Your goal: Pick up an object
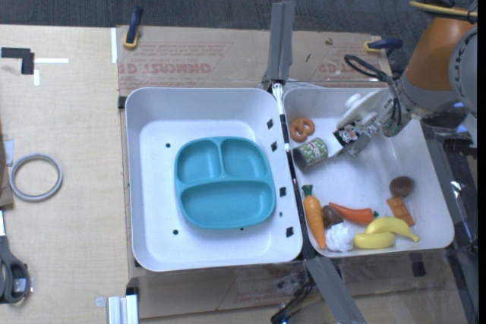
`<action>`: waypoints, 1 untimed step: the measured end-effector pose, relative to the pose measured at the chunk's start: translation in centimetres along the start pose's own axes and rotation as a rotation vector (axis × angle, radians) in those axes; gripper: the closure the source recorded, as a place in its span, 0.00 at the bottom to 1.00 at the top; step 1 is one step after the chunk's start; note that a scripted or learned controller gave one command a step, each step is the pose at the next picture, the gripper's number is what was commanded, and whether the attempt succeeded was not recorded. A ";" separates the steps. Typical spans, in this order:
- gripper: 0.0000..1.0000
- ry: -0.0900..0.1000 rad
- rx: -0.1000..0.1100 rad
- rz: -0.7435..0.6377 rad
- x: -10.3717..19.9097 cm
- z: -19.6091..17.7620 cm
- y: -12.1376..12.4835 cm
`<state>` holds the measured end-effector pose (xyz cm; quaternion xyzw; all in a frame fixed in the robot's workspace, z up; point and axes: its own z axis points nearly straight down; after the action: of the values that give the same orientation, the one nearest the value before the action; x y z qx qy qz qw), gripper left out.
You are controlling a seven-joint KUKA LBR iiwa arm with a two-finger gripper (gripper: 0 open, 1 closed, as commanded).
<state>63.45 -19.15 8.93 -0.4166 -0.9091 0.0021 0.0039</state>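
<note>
A: While the arm [437, 57] reaches in from the right, where is the claw [355, 142]?

B: Low in the right bin [425, 163], near its upper left part. Its tip sits just beside a small green can [312, 152] lying on its side by the left wall.

A: Does it have hold of the can?

B: I cannot tell. They look close, maybe touching, but how far the claw is open is not clear from this slant.

A: What else lies nearby?

B: A pretzel [301, 128] just above the can. Along the bottom of that bin: a carrot [314, 220] by the left wall, a slim orange-red pepper [353, 212], something white [340, 238], and two yellow bananas [383, 233]. Further right, a brown round thing [402, 185] and an orange chunk [400, 210].

A: And the left bin [144, 186]?

B: A teal divided plate [225, 182] lies flat in its middle.

A: Outside the bins?

B: On the table [68, 133], a grey tape ring [34, 177] at far left, with scissors [13, 277] below it. A blue clamp [134, 25] sits above the left bin.
</note>
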 end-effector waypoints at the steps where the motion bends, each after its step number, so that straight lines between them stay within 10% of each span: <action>1: 0.00 0.006 0.014 0.120 2.3 0.1 2.3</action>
<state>63.70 -15.87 8.78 -0.4701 -0.8825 0.0074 0.0091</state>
